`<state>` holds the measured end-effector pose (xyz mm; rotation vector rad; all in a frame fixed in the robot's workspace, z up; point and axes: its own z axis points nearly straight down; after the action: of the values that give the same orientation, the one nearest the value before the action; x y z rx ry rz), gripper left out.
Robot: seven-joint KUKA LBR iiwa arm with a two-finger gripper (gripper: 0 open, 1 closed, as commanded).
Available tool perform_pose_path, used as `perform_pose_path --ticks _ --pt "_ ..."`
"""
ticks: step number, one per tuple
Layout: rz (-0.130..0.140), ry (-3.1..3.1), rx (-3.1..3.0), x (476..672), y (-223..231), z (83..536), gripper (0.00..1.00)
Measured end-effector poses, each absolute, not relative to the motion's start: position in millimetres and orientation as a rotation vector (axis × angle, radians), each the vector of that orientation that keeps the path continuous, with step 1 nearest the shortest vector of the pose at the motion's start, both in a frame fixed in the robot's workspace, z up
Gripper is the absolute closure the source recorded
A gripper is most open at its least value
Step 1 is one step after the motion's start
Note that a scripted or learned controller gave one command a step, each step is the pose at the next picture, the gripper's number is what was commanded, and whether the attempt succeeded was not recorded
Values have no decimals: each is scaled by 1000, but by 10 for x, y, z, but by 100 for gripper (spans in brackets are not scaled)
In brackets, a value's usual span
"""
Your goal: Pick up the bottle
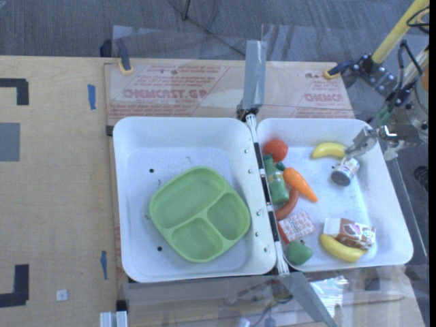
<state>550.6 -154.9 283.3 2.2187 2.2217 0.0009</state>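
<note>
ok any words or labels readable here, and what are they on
"CHEMCAST G P": red print on the cardboard sheet behind the left bin, last letters unsure.
Red print on the cardboard behind the right bin: too blurred to read.
Green bottle label and small carton: too small to read.
</note>
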Motion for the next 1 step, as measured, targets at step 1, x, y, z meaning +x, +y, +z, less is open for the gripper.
perform_pose_path --ticks 1 --pt "-3 1600 2709 4954 -1689 1958 0"
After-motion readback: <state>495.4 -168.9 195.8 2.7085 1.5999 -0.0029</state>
